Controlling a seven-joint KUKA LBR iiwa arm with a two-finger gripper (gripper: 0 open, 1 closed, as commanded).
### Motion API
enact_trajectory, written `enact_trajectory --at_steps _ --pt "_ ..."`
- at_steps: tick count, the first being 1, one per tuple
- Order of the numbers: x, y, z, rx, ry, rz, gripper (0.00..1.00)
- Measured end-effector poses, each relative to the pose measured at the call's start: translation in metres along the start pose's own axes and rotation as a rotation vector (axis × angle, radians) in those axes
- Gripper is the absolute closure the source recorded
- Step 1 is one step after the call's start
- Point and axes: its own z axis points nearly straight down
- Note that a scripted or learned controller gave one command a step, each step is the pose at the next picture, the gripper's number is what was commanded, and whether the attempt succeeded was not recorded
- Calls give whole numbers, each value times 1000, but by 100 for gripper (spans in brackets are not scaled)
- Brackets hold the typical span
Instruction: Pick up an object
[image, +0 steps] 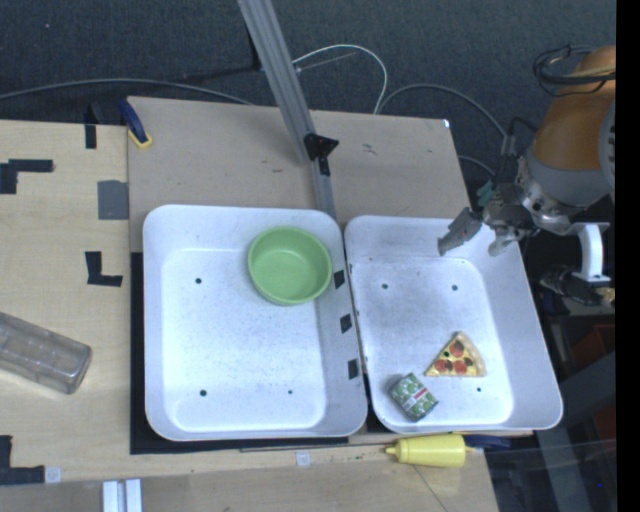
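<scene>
A pizza-slice toy (458, 358) lies in the right bin (400, 250), near its front right. Beside it, to the front left, sits a small green patterned can-like object (412, 395). A green bowl (289, 265) rests in the left bin (175, 300) at its far right. My gripper (478, 236) hangs over the far right edge of the right bin, well apart from all the objects, with its two fingers spread open and nothing between them.
A yellow bottle (430, 450) lies on the bench just in front of the right bin. A clear plastic cylinder (38, 352) lies at the far left. A grey pole (290, 95) slants down to the bins' far divider. Cables run behind the bench.
</scene>
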Motion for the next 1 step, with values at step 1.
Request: enact_trajectory --at_steps 1 --pt "0 0 0 0 0 -1 0"
